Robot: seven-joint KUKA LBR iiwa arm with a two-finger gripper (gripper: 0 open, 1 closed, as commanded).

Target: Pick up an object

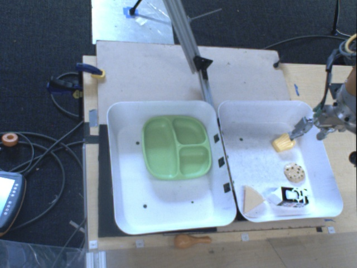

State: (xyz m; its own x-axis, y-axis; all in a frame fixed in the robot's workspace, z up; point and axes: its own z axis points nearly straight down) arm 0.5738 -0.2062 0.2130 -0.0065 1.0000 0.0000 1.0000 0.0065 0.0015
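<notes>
yellow block (283, 143) just beside tool (304, 128)

Lying in the right bin (329, 166): a small yellow block (283, 143), corn-like and ridged, tilted, sitting in the upper middle, just beside the pincer (304, 128) tip. Resting below it, apart: a round cookie (294, 173), pale with dark chips, flat. Lying near the front left corner: a tan wedge (252, 199), triangular, flat, pointing upward. Sitting just right of the wedge, below the cookie: a black-and-white printed card (293, 196), flat against the front wall.
</notes>
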